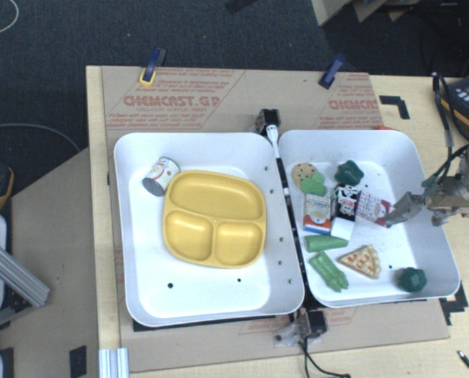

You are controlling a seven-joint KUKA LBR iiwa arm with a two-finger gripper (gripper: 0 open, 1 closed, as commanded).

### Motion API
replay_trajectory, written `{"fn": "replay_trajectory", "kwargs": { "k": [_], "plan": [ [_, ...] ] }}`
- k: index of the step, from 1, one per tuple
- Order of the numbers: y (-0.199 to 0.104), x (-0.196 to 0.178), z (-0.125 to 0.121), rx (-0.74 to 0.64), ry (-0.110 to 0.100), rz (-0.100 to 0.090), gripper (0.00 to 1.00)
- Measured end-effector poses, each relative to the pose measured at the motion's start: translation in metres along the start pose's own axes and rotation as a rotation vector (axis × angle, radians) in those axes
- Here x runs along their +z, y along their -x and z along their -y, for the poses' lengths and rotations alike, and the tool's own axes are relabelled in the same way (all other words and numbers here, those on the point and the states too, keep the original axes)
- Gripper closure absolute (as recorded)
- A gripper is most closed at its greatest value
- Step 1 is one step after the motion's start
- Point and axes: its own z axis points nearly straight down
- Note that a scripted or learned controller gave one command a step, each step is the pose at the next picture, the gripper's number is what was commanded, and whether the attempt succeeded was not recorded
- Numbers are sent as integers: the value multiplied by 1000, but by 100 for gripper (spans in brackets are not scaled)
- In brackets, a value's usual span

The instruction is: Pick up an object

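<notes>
White right bin (423, 152), gripper (398, 211) near rim

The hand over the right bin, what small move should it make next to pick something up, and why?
Probably a short slide further into the bin, then down. The hand sits at the right side of the right bin, its tip beside the red and white packet, with nothing visibly between its fingers. That packet is the nearest thing; the other toys lie further left.

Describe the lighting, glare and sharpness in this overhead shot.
Camera view: even, soft light, faint shadows; the white bins look bright, nearly washed out, with mild sheen on the yellow tray; small toys in the right bin are soft and low-detail; the gripper is slightly blurred.
</notes>
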Motion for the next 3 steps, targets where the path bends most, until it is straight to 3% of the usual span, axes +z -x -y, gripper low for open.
{"fn": "replay_trajectory", "kwargs": {
  "k": [1, 3],
  "plan": [
    [0, -6, -3, -4, 13, 3, 0],
    [-1, 79, -3, -3, 7, 0, 0]
  ]
}}
